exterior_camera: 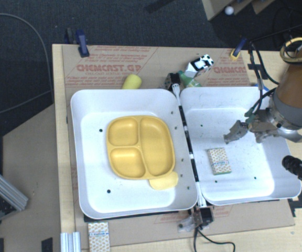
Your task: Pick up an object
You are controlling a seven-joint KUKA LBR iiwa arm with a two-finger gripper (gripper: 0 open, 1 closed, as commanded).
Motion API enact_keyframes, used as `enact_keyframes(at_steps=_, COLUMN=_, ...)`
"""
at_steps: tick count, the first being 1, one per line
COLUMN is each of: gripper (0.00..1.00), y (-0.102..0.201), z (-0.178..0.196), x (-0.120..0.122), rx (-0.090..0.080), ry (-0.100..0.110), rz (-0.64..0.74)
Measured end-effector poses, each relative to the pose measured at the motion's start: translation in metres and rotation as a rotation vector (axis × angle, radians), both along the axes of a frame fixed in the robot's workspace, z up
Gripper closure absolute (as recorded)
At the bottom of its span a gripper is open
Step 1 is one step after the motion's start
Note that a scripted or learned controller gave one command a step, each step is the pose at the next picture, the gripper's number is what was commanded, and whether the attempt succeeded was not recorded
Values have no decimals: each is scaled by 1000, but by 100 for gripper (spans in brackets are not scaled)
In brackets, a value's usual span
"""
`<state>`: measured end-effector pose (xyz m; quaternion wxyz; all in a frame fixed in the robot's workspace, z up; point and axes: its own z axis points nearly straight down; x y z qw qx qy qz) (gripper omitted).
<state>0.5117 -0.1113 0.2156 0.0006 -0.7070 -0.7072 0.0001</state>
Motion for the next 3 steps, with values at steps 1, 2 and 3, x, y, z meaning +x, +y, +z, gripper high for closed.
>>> enact_keyframes(at_steps=1, gripper=0, y=5, z=-131, x=-10, rx=-1, ry=-1, rz=-1)
enact_keyframes(at_steps=2, gripper=100, y=6, z=-122, x=-10, rx=-1, ry=-2, rz=-2)
enact_keyframes(at_steps=3, gripper=100, y=69, z=-31, x=-13, rx=0, ry=-2, rz=1)
